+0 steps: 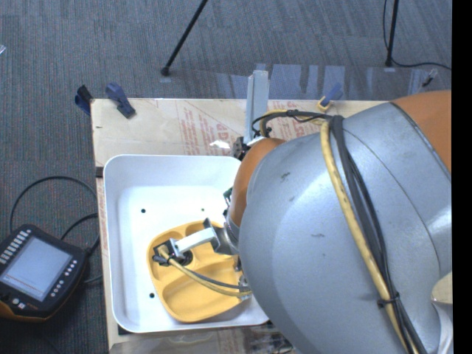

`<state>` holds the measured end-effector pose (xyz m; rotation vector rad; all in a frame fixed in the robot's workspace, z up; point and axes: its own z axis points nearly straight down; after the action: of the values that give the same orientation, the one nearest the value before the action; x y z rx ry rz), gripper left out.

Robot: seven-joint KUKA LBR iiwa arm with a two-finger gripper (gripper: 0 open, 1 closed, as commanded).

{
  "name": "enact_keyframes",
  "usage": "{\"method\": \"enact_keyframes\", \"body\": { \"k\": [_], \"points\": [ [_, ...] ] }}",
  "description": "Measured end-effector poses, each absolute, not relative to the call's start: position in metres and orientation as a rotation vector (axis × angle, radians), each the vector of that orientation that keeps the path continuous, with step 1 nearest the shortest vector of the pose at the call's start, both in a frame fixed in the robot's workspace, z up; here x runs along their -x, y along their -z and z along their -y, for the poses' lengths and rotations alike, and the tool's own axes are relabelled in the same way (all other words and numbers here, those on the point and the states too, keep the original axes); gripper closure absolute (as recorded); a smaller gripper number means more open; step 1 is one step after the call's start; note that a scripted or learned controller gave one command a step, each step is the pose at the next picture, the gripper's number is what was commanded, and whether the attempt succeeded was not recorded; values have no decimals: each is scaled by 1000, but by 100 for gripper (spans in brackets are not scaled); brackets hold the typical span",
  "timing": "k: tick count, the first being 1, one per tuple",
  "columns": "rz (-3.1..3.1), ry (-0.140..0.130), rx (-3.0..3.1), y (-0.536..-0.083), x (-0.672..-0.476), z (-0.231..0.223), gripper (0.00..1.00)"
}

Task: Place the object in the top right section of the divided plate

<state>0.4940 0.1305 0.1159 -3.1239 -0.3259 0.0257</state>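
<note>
There is one tabletop (pixel 169 124) with one white bin (pixel 147 183) in sight, and one yellow divided plate (pixel 184 301) inside it. One grey robot arm (pixel 332 234) is here. There are three blue clamps (pixel 119 100) (pixel 82 98) (pixel 332 93), two dark stand legs (pixel 188 28) (pixel 393 21) and one teach pendant (pixel 37 268).

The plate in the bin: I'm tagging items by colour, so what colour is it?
The plate is yellow, clearest in the camera view.
</note>
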Motion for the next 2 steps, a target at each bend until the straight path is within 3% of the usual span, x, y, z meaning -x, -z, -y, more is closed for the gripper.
{"method": "enact_keyframes", "body": {
  "k": [1, 2],
  "points": [
    [490, 15, 3112, -90, -481, -184, 0],
    [1051, -6, 2960, -170, -501, -235, 0]
  ]
}}
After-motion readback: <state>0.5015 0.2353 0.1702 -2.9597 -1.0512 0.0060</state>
